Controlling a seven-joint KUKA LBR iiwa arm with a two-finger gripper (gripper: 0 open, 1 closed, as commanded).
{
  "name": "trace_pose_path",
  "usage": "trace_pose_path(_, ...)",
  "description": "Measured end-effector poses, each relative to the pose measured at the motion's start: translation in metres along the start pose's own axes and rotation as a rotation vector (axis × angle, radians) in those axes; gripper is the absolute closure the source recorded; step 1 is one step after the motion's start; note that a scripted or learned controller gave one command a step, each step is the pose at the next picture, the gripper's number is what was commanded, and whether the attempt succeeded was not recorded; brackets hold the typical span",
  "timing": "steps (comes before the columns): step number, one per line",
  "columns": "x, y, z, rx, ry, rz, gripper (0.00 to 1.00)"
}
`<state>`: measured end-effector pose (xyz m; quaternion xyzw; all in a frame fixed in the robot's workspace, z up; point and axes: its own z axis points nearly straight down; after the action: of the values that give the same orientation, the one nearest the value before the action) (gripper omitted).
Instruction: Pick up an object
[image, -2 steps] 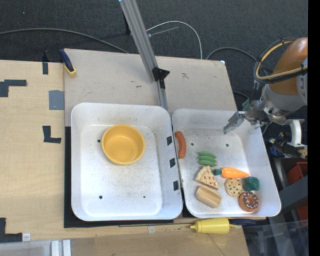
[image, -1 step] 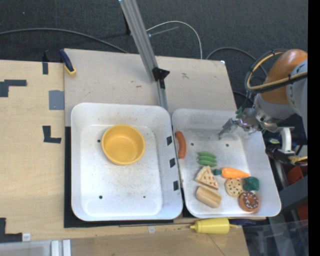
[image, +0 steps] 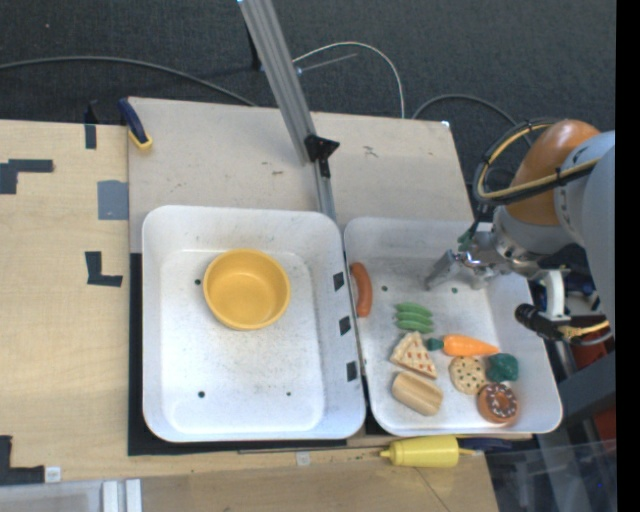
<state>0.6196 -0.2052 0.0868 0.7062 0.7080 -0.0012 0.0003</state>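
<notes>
Gripper over right bin, finger state unclear; green pea pods just below-left, long axis crosswise, nearest candidate

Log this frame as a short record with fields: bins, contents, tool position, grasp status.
left bin: holds a yellow bowl
right bin: holds toy foods, clustered toward its near end
items: hot dog at the left rim, green pea pod, carrot, pizza slice, bread roll, cookie, donut
tool: over the far part of the right bin, above bare floor
grasp status: nothing seen between its fingers
outside bins: yellow bottle on the bench's near edge
</notes>
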Motion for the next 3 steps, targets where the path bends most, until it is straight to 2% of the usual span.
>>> trace_pose_path(1, 0.0, 0.0, -0.012, 0.0, 0.0, -0.001, 1.0)
trace_pose_path(2, 0.002, -0.001, -0.075, -0.007, 0.0, 0.001, 1.0)
trace_pose_path(3, -0.004, 0.006, -0.122, -0.006, 0.0, 0.001, 1.0)
